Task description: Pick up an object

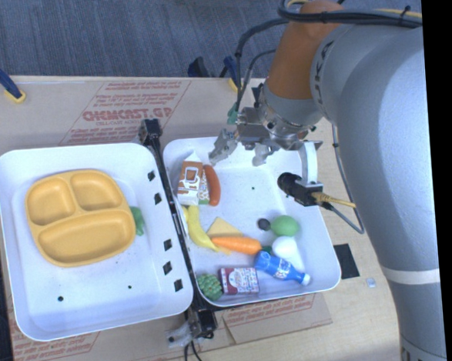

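Camera view: the gripper hangs over the right bin, fingers apparently spread and holding nothing. Approach step; next, descend onto the small carton.

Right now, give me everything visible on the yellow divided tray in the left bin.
The yellow divided plastic tray is a rounded rectangle with three moulded compartments: two smaller ones along its far side, one long one along its near side. It looks matte and smooth, with nothing visible in its compartments. It lies flat, turned slightly askew, on the floor of the left shallow white bin. A small green object sits against its right edge.
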Motion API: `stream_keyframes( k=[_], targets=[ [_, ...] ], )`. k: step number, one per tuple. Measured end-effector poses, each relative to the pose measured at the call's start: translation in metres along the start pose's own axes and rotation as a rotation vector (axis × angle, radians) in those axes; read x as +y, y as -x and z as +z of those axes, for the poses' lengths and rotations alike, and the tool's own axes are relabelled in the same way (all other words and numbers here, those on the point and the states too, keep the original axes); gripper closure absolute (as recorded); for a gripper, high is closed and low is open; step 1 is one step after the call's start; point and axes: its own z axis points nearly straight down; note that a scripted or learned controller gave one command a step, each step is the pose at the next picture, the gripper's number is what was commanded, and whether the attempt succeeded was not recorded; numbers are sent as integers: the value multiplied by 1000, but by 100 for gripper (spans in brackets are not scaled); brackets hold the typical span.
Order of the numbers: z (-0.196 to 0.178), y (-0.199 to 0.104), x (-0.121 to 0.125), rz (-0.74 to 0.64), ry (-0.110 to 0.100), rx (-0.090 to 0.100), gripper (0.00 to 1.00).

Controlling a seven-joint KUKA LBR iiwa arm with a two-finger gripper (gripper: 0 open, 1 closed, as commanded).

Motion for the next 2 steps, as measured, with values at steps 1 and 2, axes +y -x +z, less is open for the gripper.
stream_keyframes(
  k=[1,2],
  targets=[
    [96,12,-3,14,-3,0,0],
    [103,18,9,-158,4,-3,0]
  ],
)
